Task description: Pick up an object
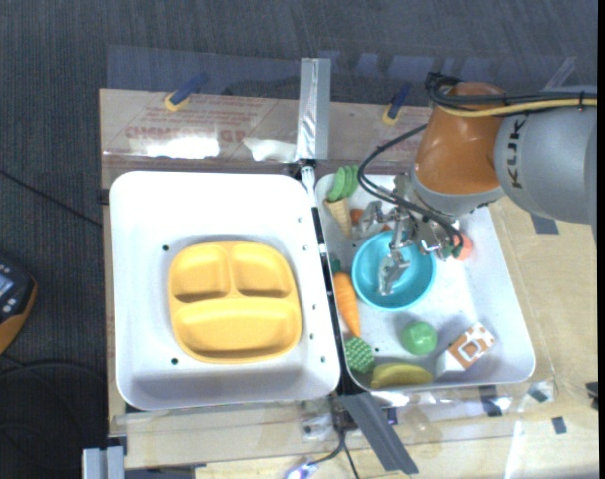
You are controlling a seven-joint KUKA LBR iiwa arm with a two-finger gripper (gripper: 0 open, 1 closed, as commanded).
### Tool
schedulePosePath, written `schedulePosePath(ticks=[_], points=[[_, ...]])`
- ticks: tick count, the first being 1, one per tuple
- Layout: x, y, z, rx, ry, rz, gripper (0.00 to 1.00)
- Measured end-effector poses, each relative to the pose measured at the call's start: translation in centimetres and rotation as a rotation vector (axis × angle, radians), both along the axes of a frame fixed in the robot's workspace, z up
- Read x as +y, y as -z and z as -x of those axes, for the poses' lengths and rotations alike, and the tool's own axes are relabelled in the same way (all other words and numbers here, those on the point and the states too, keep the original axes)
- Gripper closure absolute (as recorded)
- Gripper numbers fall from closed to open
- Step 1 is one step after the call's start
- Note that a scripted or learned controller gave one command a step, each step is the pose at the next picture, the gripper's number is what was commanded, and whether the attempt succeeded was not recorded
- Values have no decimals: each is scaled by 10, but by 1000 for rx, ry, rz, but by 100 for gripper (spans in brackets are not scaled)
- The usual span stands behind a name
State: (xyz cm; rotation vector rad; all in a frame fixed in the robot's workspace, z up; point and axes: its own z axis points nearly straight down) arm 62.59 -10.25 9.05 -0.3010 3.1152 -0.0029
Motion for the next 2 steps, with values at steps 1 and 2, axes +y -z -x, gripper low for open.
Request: schedulePosePath(ticks=[1, 2], points=[[-14, -1, 69, -4, 131, -4, 0], [-16, -3, 123, -20, 82, 2, 0]])
